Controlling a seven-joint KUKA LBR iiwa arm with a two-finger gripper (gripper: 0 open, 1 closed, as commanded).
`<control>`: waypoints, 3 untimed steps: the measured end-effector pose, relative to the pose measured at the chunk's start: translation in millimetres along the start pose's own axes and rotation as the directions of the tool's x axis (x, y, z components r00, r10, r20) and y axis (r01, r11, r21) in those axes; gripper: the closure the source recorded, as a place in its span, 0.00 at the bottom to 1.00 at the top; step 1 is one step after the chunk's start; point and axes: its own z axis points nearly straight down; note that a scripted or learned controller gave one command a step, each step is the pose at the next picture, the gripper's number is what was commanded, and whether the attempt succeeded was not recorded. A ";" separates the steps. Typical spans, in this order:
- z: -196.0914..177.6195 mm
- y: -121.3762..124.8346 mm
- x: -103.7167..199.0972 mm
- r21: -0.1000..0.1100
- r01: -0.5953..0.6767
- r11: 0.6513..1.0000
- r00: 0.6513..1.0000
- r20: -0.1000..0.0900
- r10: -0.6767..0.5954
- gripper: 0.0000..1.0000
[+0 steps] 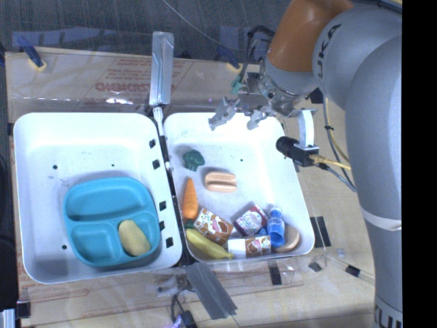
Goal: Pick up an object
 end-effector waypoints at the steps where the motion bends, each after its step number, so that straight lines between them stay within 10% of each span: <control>1: 108.5 -62.5 8.1 0.008 -0.075 0.997 0.997 0.000 0.075 0.00; 2: 153.5 -99.3 -5.7 -0.013 0.250 0.968 0.968 0.005 -0.250 0.00; 3: 141.4 -96.9 -7.8 -0.020 0.252 0.967 0.968 0.011 -0.252 1.00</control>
